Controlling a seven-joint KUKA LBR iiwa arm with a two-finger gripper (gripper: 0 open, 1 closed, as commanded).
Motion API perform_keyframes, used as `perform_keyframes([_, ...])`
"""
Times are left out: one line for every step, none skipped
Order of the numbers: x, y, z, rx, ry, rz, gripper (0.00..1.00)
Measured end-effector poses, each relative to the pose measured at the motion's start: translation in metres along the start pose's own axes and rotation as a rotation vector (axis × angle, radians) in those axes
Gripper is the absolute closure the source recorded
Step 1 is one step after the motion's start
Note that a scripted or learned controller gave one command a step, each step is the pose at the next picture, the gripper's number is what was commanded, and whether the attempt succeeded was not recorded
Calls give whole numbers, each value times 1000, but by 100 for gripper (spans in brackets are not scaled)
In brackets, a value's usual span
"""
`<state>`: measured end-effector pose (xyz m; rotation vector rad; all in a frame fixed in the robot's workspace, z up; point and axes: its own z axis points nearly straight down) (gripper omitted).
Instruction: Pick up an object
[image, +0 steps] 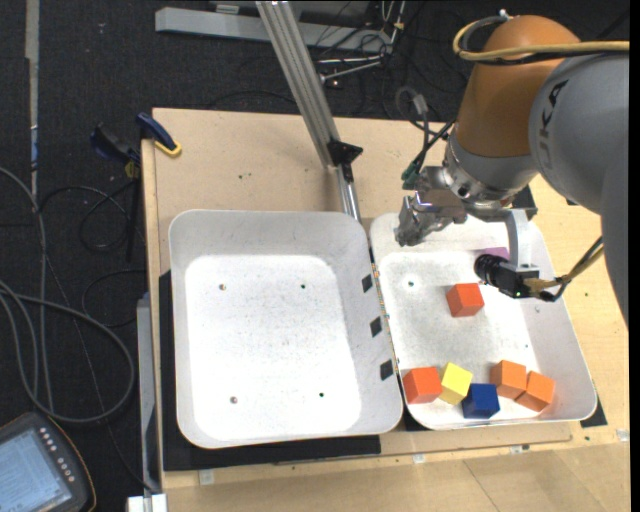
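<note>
Over the right bin's (560, 330) far left corner, the gripper (412, 232) is hovering, its grip impossible to tell. Nearer and rightward, a matte orange cube (465, 299) is lying well apart.

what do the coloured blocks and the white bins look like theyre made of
Blocks, e.g. the orange block and blue block: likely painted wood or plastic; flat matte colour, crisp edges. Right bin and left bin: probably moulded plastic; rounded corners, smooth, scuffed.
</note>
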<state>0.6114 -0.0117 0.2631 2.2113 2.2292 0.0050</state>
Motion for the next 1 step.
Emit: perform_keyframes([57,22,15,1,-1,1,100])
